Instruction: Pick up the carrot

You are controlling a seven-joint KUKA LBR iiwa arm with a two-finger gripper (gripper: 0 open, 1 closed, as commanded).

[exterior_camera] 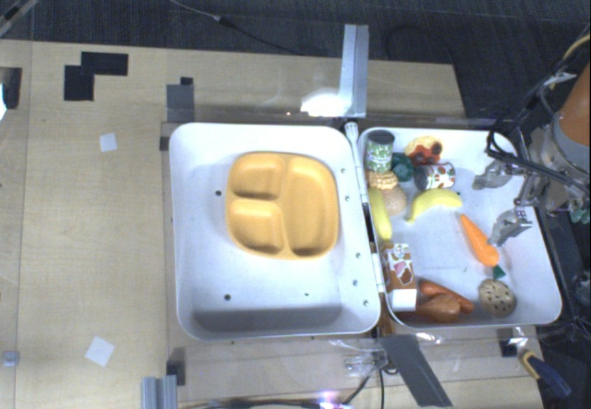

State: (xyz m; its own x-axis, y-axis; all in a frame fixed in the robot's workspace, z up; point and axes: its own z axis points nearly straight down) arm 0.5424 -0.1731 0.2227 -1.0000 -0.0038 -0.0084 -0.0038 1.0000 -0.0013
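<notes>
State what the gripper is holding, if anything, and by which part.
Nothing: the gripper hangs over the right bin, apart from the carrot lying below it.

Grey arm (565, 135), orange band, black cables, silver fingers (511, 228)

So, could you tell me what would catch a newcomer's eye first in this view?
Probably the large yellow-tan divided plastic tray, alone in the middle of the left white bin. Next, the right white bin, crowded with toy food: an orange carrot lies on its right side, and the grey metal gripper sits just beside the carrot's upper end.
</notes>
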